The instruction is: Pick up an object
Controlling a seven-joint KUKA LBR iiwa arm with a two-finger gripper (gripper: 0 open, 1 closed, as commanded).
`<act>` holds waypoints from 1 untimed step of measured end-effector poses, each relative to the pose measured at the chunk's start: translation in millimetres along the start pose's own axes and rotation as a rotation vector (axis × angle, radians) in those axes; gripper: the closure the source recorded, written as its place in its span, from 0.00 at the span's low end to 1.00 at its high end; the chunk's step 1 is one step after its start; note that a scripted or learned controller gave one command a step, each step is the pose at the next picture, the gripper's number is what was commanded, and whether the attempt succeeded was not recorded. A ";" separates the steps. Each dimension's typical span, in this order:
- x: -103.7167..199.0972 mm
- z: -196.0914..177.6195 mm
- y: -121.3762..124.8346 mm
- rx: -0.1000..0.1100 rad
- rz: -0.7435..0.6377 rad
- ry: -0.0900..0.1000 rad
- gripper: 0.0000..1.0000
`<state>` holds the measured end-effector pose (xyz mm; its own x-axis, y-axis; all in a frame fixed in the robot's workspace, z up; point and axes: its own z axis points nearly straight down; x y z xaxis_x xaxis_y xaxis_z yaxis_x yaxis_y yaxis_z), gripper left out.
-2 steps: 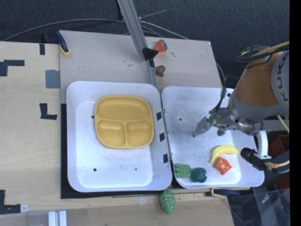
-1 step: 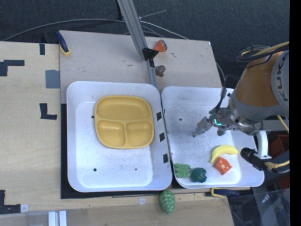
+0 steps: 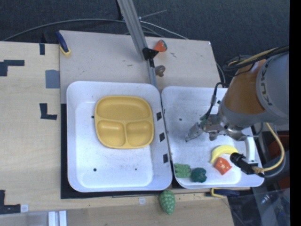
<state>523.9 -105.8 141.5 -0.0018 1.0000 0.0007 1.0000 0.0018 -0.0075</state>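
The claw (image 3: 196,132) hangs over the right bin (image 3: 181,102), near its middle, with the grey arm (image 3: 254,95) reaching in from three o'clock. Its two fingers look slightly spread and nothing sits between them.

The loose objects lie along the bin's lower edge, at about five o'clock from the claw: a yellow banana (image 3: 223,150) just above a red block (image 3: 223,166), and further toward six o'clock a dark green piece (image 3: 198,174) touching a lighter green piece (image 3: 182,170).

The left bin (image 3: 80,126) holds a yellow divided plate (image 3: 124,121). On the table (image 3: 99,55) at twelve o'clock lies a small red-orange toy (image 3: 161,45), and a green bumpy toy (image 3: 167,201) sits below the bins.
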 end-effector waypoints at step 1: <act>0.3 52.2 -0.1 -0.006 0.000 -0.002 0.00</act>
<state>523.4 -105.4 89.3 -0.0014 1.0000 -0.0011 1.0000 0.0014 -0.0018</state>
